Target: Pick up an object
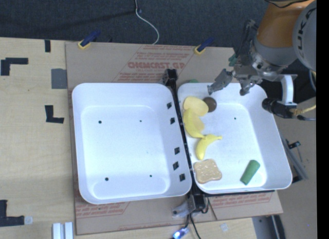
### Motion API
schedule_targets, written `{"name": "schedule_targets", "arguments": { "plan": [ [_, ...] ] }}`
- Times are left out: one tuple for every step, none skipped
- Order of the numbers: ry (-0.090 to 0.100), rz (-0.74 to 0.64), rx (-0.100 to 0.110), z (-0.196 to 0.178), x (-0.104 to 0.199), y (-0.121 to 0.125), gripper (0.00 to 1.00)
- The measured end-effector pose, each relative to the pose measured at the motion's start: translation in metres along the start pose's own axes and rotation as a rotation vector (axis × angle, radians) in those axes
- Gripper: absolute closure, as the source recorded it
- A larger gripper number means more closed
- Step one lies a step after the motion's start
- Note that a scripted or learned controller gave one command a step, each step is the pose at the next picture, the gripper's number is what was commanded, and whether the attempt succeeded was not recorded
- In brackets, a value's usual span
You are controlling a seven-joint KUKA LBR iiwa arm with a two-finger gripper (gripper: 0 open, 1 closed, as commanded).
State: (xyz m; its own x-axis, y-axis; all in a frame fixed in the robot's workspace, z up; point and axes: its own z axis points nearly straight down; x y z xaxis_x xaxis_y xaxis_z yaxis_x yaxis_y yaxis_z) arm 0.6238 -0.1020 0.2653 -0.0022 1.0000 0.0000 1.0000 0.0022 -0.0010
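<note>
Wooden counter [31,145]: pale, flat, matte board with black tape marks; a brown cardboard sheet with red print lies under both bins.
Left bin [123,140]: smooth white plastic, shallow, rounded corners, small dark dots on its floor.
Right bin [257,130]: same white plastic, touching the left bin along a black clipped seam.
Arm [285,22]: glossy orange band above grey metal, reaching in over the right bin's far edge.
End effector [229,85]: two thin dark fingers spread apart, nothing between them, hanging above the bin's far corner near the brown piece.
Yellow pieces [194,117]: smooth, lumpy, stacked by the seam.
Banana [206,144]: curved, glossy yellow, just below them.
Toast slice [207,171]: tan, grainy, squarish.
Green cylinder [250,172]: matte, tilted, near the front right corner.
Brown piece [209,104]: small, round, dark, touching the yellow pieces.
</note>
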Motion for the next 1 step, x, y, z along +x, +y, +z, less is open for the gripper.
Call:
{"name": "schedule_targets", "arguments": {
  "plan": [
    [0.002, -0.007, 0.003, 0.0259, 0.0861, 0.0086, 0.00]
  ]
}}
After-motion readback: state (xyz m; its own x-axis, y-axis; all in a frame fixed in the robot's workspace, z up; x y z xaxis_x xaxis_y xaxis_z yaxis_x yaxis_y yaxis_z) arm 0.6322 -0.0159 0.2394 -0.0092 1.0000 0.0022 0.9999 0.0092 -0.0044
